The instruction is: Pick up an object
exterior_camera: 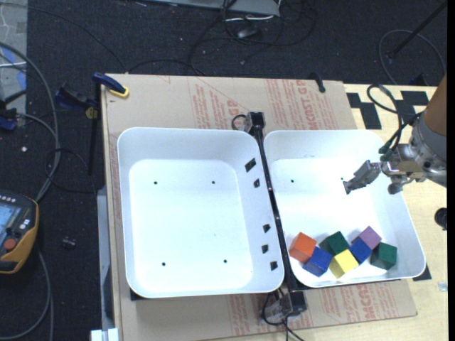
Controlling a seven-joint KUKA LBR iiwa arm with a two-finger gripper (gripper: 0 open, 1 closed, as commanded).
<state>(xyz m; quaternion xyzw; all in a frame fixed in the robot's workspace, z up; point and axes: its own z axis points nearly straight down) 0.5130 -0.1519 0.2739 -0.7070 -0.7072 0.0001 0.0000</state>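
Hovering above the right bin, gripper with fingers apart, clasping nothing. Lay toward the near wall from the fingertips: huddled blocks, orange block leftmost.

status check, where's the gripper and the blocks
Gripper over right bin, nothing between its fingers. Blocks clustered at the bin's near edge, untouched. Nothing in the way.
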